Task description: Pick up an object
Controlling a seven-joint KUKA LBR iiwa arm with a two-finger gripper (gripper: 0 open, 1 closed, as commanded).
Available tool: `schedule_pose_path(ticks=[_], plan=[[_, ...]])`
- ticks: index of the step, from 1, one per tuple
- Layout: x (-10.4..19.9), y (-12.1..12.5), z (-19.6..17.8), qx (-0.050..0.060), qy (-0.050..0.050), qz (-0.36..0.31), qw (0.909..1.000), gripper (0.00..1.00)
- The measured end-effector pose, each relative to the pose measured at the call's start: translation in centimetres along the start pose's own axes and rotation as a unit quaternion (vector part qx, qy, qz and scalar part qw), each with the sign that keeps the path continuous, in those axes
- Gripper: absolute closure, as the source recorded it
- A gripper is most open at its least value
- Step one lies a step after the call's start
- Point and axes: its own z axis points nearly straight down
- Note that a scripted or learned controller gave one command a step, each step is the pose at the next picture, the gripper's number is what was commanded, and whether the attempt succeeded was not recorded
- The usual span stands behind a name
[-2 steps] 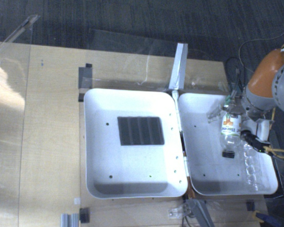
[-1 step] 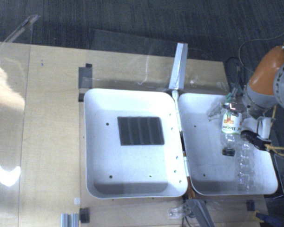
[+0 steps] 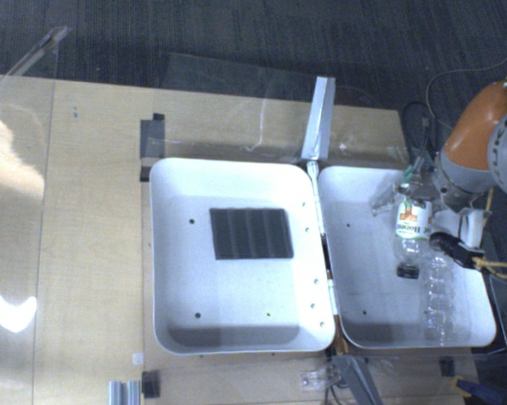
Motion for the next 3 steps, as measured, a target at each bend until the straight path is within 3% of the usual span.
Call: schedule_pose_path(ticks=[1,2,3], plan=[[3.0,2.7,-2.1,0.004,-0.006,0.122,0.9924,0.00],[2.7,-1.5,1.3,0.006,-0.005,0.006,1.0000,0.00],[2.9,-1.3,0.2,0.003,-0.004,0.005,1.0000,1.00]])
